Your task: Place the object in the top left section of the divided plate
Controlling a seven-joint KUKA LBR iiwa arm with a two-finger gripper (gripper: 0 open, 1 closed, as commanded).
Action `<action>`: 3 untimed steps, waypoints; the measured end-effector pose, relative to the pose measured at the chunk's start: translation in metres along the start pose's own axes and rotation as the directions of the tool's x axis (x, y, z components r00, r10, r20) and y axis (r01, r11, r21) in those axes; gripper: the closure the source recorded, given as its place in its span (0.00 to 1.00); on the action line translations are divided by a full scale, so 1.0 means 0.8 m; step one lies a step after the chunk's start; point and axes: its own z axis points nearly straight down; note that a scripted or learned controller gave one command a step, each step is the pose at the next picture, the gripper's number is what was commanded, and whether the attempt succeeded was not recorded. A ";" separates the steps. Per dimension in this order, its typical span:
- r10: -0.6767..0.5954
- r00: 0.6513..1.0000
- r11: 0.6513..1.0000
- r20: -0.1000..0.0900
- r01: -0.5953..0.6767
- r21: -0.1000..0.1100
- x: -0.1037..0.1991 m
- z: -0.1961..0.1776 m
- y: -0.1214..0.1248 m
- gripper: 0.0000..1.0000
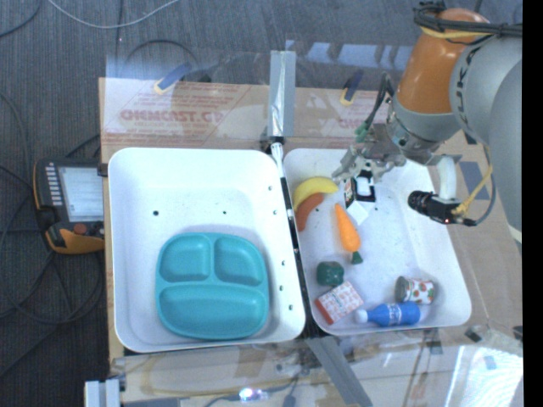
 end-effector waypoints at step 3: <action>-0.161 0.987 0.987 -0.002 0.161 0.000 0.304 -0.046 -0.109 1.00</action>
